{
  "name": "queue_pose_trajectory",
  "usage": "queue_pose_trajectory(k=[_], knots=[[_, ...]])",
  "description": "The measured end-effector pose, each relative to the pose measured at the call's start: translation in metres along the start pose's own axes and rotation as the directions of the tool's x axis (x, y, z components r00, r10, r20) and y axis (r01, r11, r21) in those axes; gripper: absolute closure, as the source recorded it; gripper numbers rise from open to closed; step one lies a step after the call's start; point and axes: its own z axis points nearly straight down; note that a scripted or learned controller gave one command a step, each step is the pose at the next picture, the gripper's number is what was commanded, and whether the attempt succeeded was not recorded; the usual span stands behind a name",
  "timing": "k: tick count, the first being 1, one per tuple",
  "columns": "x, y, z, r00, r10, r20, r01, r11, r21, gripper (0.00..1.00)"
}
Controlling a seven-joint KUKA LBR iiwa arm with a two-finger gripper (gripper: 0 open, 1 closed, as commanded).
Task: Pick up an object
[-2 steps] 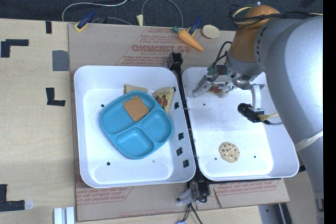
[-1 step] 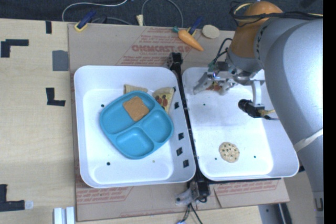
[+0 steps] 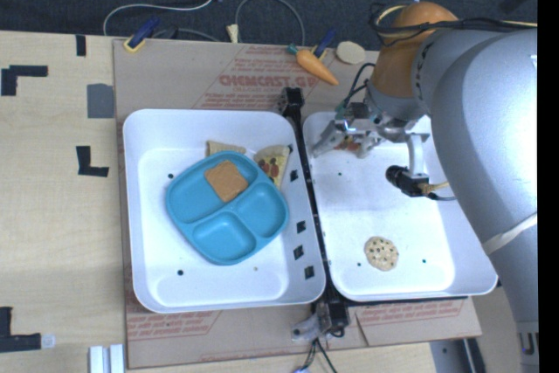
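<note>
The likeliest thing for the pick is whatever lies under the gripper, at about eleven o'clock in the right bin: a small reddish-brown patch shows just beside the metal tip, too hidden by the tool to name. The gripper is low over the bin floor near the dividing wall between the bins, and I cannot tell how its jaws stand, since the wrist and its fittings cover them from above. Nothing visibly sits between them, so no grasp can be claimed.

As a judgement, the step in hand is the reach or the closing on a target at the bin's upper left corner. The next move calls for a firm closure and a straight lift, keeping clear of the nearby wall.

Outward from there, a round speckled cookie lies at about six o'clock in the same bin, well apart from the gripper and free on all sides, an easy alternative.

The left bin holds a blue divided plate near its centre, with a brown toast-like square in the plate's upper compartment. A sandwich-like wedge rests at the plate's one o'clock edge, and a pale slice peeks out at twelve.

Beyond the bins, at twelve o'clock on the cardboard, lies a toy carrot.
</note>
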Motion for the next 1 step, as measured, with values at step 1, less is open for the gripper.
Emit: queue_pose_trajectory(k=[1], knots=[[0.0007, -0.0002, -0.0001, 1.000, 0.002, 0.002, -0.002, 1.000, 0.000, 0.00]])
